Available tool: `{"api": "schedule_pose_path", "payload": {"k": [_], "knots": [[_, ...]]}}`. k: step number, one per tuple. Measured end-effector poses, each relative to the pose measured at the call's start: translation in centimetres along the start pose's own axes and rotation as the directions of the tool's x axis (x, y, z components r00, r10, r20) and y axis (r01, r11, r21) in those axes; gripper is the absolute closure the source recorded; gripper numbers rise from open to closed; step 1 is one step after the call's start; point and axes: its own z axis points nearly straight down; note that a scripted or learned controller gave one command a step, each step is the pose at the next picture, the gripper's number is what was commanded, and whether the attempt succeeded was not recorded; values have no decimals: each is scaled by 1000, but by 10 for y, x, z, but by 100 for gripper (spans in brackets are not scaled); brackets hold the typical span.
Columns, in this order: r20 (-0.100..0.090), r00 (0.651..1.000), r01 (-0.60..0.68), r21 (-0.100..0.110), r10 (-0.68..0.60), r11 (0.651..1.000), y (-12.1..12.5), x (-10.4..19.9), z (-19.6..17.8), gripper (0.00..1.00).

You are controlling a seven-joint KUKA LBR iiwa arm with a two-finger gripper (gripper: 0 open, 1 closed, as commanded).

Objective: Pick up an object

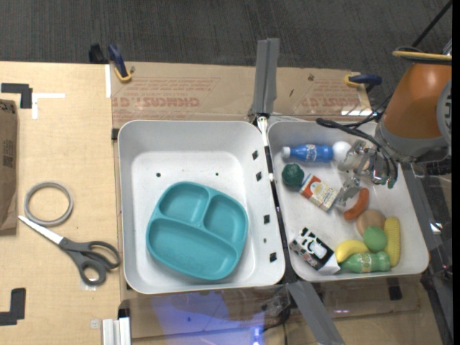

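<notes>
My gripper [351,190] hangs low in the right bin [410,192], its metal fingers pointing down next to a red sausage-shaped toy [356,204] and a small orange and white carton [319,192]. Nothing shows between the fingers. Around it lie a white and blue bottle [310,152], a dark green ball [292,175], a tan egg-shaped toy [370,221], a yellow corn cob [392,237], a banana [350,249], a green item [368,261] and a black and white box [313,249].
The left bin [144,157] holds a teal divided plate [198,229]. On the bench to the left lie scissors [72,249] and a tape roll [49,203]. A grey divider post [264,77] stands between the bins at the back.
</notes>
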Motion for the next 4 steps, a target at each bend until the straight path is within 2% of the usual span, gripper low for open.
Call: {"api": "schedule_pose_path", "payload": {"k": [1,2,3,4], "knots": [[-3,997,-83,0,83,997,-14,59,0,0],[-18,997,-69,5,69,998,63,-4,3,0],[-32,982,-184,9,184,983,66,-10,4,0],[-2,968,-250,0,250,968,73,27,0,0]]}}
